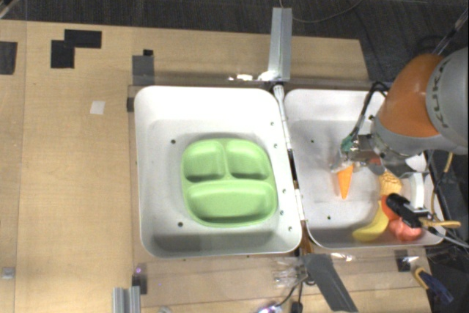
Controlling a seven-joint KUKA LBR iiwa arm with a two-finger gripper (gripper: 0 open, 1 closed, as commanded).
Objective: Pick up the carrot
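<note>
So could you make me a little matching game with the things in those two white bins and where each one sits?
Things:
1. green divided plate
2. carrot
3. banana
4. orange band

Places:
A. right bin's lower right corner
B. on the arm, above the wrist
C. middle of the left bin
D. right bin, just below the gripper

Pairs: 1-C, 2-D, 3-A, 4-B

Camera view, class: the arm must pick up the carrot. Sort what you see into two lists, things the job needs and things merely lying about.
Needed for the job:
carrot, in the right bin
claw, just above the carrot

Lying about:
green divided plate, in the left bin
banana
red toy
</note>
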